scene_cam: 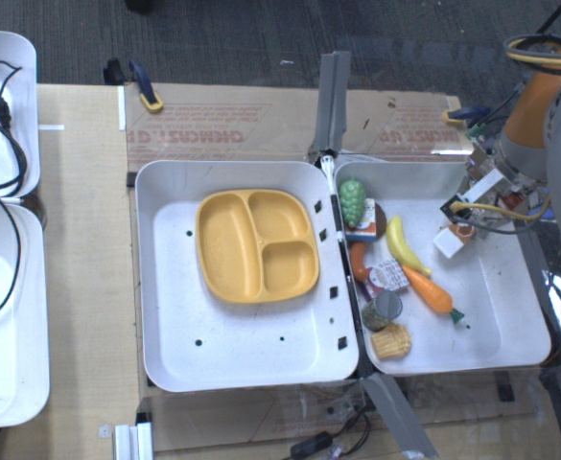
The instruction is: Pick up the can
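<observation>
- Two shallow white bins sit side by side on a wooden bench; the left bin (pixel 165 286) holds a yellow divided plate (pixel 257 245).
- The right bin (pixel 501 324) holds food toys along its left wall.
- The can (pixel 387 306) lies there, between a corn cob (pixel 390 341) and a carrot (pixel 426 290).
- My gripper (pixel 453 228) hovers over the right bin's upper right, apart from the can; its grip I cannot tell.

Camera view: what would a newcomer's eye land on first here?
Likely the yellow divided plate, alone in the left bin. Next, the food heaped along the right bin's left wall: banana, carrot, corn, and the can among them. The gripper hangs over that bin's upper right.
</observation>
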`<control>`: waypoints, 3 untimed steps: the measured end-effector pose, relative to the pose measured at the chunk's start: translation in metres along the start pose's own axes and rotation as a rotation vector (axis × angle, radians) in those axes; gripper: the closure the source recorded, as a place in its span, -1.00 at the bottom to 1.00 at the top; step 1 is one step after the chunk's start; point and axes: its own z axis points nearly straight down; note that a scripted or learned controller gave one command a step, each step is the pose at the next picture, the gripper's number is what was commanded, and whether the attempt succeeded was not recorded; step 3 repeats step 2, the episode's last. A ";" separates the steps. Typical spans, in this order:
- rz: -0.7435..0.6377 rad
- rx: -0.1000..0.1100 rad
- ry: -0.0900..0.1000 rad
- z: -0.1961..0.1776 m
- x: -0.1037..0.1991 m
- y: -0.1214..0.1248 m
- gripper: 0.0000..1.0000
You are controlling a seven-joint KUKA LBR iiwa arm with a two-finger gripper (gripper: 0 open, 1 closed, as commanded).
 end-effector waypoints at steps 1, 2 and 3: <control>0.182 -0.036 -0.004 -0.070 0.020 -0.018 1.00; 0.339 -0.036 -0.001 -0.129 0.034 -0.070 1.00; 0.339 -0.036 -0.001 -0.129 0.034 -0.070 1.00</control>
